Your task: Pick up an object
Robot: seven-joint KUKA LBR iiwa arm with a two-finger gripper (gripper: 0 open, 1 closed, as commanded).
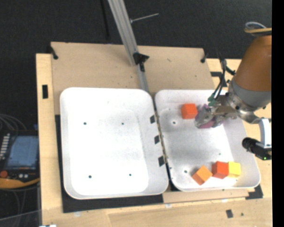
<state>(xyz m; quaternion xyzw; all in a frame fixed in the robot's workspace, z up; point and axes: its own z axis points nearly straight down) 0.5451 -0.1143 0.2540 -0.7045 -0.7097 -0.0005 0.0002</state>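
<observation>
You will find no text, label, brand, number or sign that can be read anywhere in this view. The small device with a blue screen (22, 151) at the left edge of the bench (47, 126) is too blurred for you to make out any characters on it.
</observation>
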